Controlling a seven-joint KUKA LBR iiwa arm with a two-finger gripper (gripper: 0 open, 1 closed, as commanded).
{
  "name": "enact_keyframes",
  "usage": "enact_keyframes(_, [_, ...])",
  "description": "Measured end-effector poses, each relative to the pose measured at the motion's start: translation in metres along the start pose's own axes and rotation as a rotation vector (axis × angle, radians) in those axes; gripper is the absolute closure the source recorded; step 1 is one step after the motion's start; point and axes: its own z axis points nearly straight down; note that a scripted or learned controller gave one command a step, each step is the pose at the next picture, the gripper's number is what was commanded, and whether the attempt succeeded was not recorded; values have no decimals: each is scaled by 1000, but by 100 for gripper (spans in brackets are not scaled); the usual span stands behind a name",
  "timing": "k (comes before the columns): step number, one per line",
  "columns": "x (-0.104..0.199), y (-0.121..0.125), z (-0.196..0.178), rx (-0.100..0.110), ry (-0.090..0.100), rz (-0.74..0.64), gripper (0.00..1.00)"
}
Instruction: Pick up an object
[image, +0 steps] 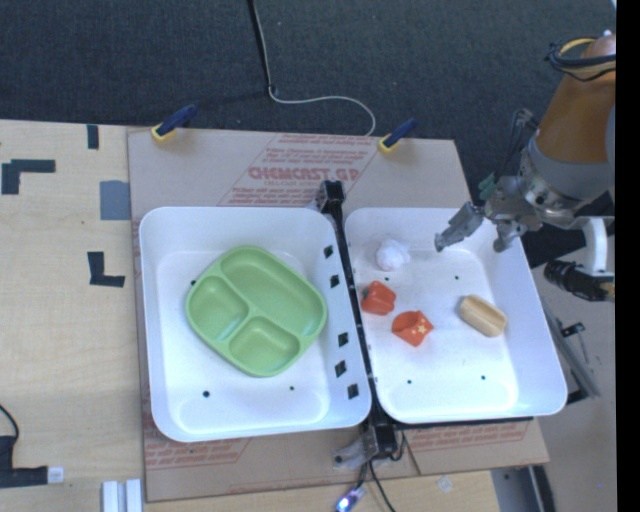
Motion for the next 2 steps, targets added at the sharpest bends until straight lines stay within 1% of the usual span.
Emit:
enact_keyframes(1, [94,-56,79,12,5,-7,0])
enact_keyframes(2, [-13,-79,79,2,-2,9,0])
